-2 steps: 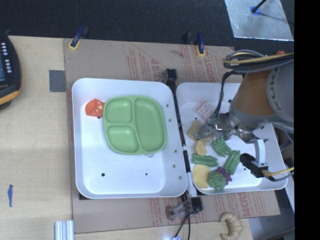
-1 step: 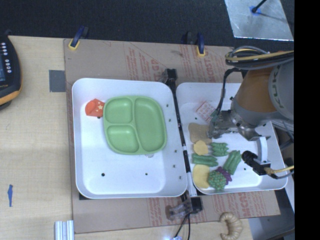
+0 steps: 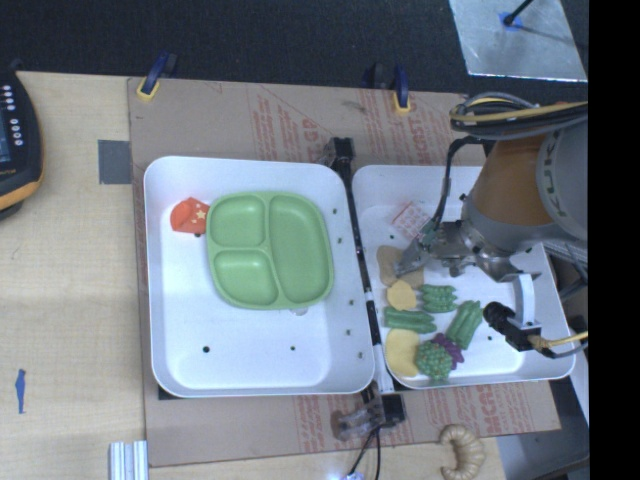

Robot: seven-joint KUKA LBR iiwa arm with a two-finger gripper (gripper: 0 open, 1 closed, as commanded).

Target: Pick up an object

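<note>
The right bin holds several toy foods: a pink-and-white packet, a beige piece, a yellow piece, green pea pods, a green cucumber, purple grapes and a green bunch. My gripper reaches in from the right and sits low over the bin's left half. It is just right of the beige piece and above the yellow piece. I see nothing clearly held. The grey arm with its orange band covers the bin's upper right.
The left bin holds a green divided plate and a red toy at its upper left. A control pendant lies at the bench's left edge. A curled tan object lies outside the bins at the bottom.
</note>
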